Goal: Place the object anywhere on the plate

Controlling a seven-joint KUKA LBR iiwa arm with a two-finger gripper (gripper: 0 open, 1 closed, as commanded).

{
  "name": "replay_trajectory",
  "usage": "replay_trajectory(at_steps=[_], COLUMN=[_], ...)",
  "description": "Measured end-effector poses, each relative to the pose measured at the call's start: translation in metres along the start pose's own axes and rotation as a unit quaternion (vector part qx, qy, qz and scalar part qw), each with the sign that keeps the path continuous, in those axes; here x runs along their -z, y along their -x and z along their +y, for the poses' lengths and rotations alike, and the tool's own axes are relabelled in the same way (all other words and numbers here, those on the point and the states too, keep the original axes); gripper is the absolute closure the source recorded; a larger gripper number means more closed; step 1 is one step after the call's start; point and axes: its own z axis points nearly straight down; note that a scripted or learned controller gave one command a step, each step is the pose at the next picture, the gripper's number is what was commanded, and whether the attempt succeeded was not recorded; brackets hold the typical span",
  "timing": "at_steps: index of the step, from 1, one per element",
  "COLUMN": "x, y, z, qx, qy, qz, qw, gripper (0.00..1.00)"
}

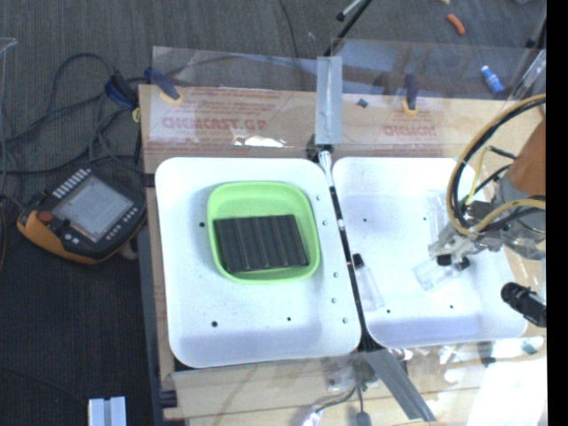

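A green square plate (257,193) rests in the left white bin (191,313), slightly toward the back. A dark grey ridged rectangular object (260,244) lies flat on the plate, covering its front half. My gripper (446,261) hangs low over the right white bin (390,198), near that bin's right side and well apart from the plate and the object. Nothing is visible in it.
Yellow and black cables (466,185) loop off the wrist above the right bin. A teach pendant (84,216) with its cord lies on the floor to the left. A clear taped wall (266,87) stands behind both bins.
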Motion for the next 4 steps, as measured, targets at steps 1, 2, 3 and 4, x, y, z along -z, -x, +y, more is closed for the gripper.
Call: replay_trajectory(at_steps=[1, 2, 3, 4], x=[0.000, -0.108, -0.120, -0.125], y=[0.000, -0.052, -0.064, 0.001], z=[0.000, -0.020, -0.023, 0.002], qx=[0.000, 0.080, -0.071, -0.041], qy=[0.000, -0.001, 0.003, 0.008], qz=[0.000, 0.000, -0.007, -0.001], qw=[1.0000, 0.9968, 0.9975, 0.9991], gripper=[0.00, 0.00, 0.00, 0.00])
